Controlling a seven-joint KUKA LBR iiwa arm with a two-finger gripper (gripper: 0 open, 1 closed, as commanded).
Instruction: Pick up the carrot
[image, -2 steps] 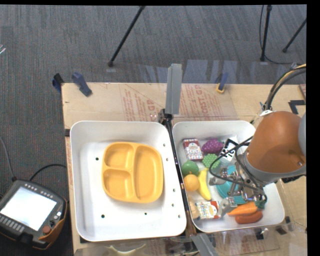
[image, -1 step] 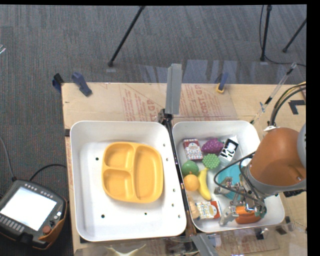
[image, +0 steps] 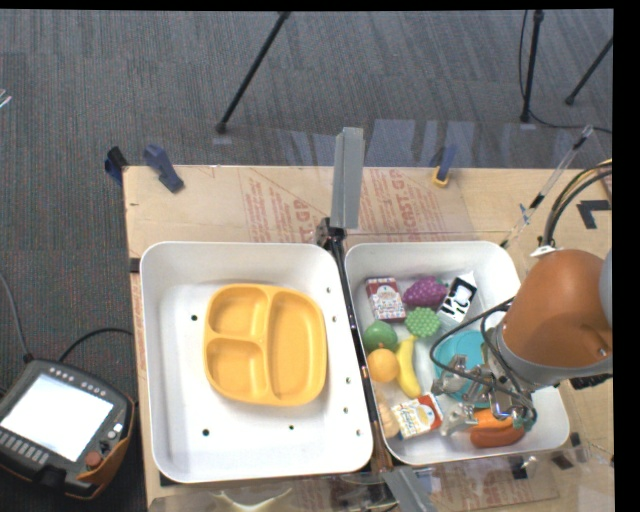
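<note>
The left bin (image: 160, 300) carries a yellow divided plate (image: 266, 343), well to the left of the gripper (image: 487, 408). Just left of the jaws lie a small carton (image: 417, 415), a banana (image: 408, 368) and an orange (image: 383, 365). The carrot (image: 496, 434) lies directly beneath the jaws at the right bin's (image: 500, 258) near edge, partly covered by them; cables and the orange wrist band (image: 555, 305) obscure the jaws, so their state cannot be determined.

My orange wrist band (image: 557, 305) looks smooth and softly glossy. At its nine o'clock, the yellow divided plastic tray (image: 266, 343) looks matt, resting in a smooth white plastic bin (image: 170, 290) on printed cardboard (image: 250, 200).
</note>
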